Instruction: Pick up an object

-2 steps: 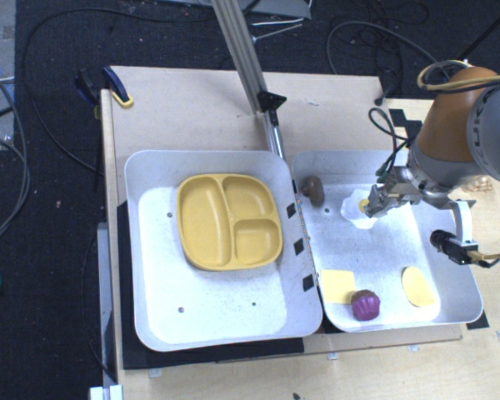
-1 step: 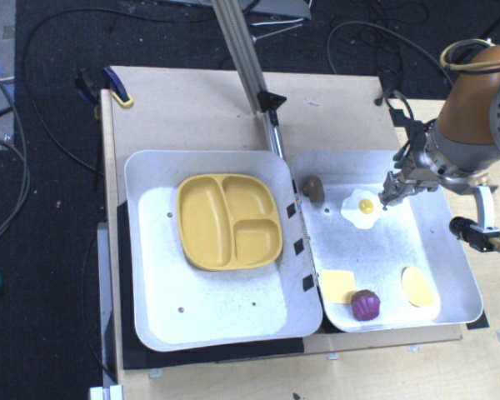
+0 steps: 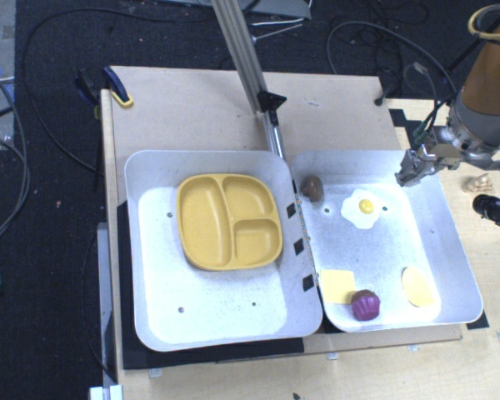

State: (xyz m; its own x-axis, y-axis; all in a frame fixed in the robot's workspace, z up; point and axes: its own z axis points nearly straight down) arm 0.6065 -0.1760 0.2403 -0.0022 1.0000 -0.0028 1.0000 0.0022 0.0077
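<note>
a: any writing or labels you can read?

b: none i can make out on anything.

a: then count for me, left to right.

b: two white bins side by side. the left bin [image 3: 150, 307] holds one yellow divided plate [image 3: 230, 222] with three compartments, lying flat in the upper middle.

a: and the right bin [image 3: 450, 257]?

b: five small things. one brown lump [image 3: 312, 188] near its upper left corner, one yellow square slice [image 3: 337, 286] near the lower left, one purple piece [image 3: 366, 305] just beside that slice, one toy fried egg [image 3: 360, 209] in the upper middle, and one pale yellow oval [image 3: 417, 287] towards the lower right.

a: and the claw?

b: the gripper [image 3: 410, 173] sits over the right bin's upper right edge, well apart from the egg. nothing shows between its fingers, and i cannot tell whether they are spread or closed.
</note>
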